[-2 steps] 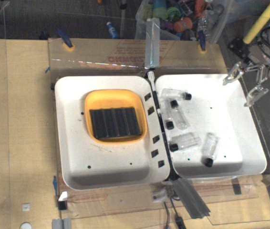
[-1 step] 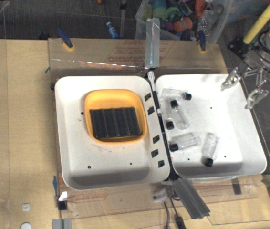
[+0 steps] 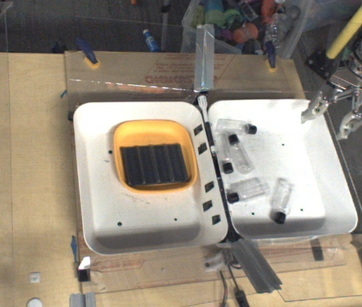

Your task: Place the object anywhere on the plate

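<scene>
Several clear plastic vials with black caps lie in the right bin [image 3: 309,171]: one near the divider at the back [image 3: 234,128], one just in front of it [image 3: 240,155], one lying crosswise lower down [image 3: 250,188] and one towards the front [image 3: 281,197]. An orange-yellow plate [image 3: 150,129] sits in the left bin [image 3: 94,171], with a dark ribbed insert [image 3: 154,164] on it. My gripper [image 3: 332,116] hangs over the right bin's back right corner, open, nothing between its fingers, well apart from the vials.
A grey divider with black tabs [image 3: 208,171] runs between the bins. A crate of coloured toys [image 3: 245,8] stands behind the bench. A yellow tube [image 3: 354,18] and arm hardware crowd the top right.
</scene>
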Robot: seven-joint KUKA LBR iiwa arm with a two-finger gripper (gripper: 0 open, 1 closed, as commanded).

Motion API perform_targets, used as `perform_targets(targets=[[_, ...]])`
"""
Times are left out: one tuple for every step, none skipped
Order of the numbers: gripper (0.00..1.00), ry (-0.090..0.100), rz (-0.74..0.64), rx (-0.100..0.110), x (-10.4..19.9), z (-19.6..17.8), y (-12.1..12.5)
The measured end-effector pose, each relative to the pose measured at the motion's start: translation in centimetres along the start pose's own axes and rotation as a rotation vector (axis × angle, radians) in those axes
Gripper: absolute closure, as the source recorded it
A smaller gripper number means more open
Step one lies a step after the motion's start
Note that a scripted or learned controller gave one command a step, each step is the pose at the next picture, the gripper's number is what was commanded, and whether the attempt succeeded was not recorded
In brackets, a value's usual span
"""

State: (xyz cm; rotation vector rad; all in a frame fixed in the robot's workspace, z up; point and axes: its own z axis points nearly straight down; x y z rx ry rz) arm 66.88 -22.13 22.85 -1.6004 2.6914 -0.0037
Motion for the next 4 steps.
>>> perform_targets(targets=[[0.00,0.001,-0.150,-0.001,-0.1,-0.7,0.0],[0.00,0.000,-0.411,-0.003,0.0,-0.1,0.1],[0.00,-0.001,-0.708,-0.005,0.0,0.2,0.1],[0.00,-0.003,-1.048,-0.007,-1.2,-0.3,0.7]])
